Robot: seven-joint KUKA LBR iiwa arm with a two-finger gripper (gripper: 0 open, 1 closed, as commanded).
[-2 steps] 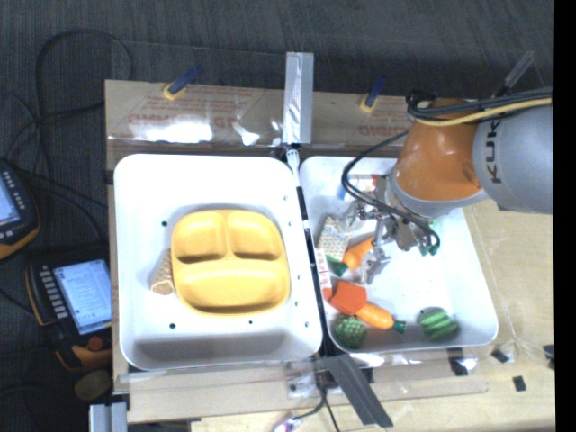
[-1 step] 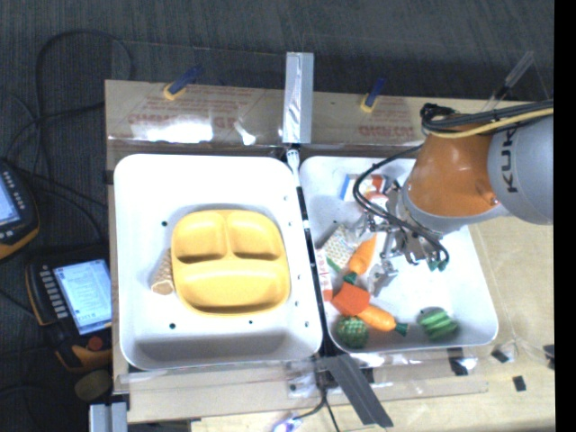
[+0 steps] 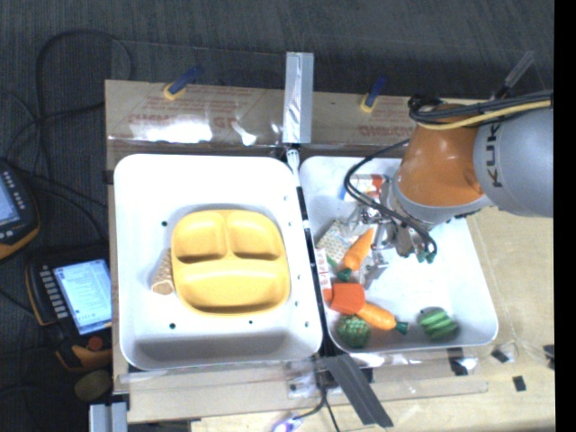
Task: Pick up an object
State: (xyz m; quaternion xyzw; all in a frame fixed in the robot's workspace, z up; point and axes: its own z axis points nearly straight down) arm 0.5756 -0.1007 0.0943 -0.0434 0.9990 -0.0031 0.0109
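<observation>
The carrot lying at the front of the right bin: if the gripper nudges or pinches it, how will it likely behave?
The carrot looks like smooth moulded plastic, so probably light and stiff. Its tapered, rounded body may roll or slip sideways from a pinch.

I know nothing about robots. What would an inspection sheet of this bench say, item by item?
Surface: two white bins side by side, left bin, right bin.
Job's things: in the right bin, two toy carrots, a red block, green toys.
Clutter: yellow divided tray in the left bin, a tan piece beside it.
Claw: claw low over the right bin, grip unclear.
Cables: black cables on the floor; cables on the arm.
Surroundings: handheld screens at left.
</observation>
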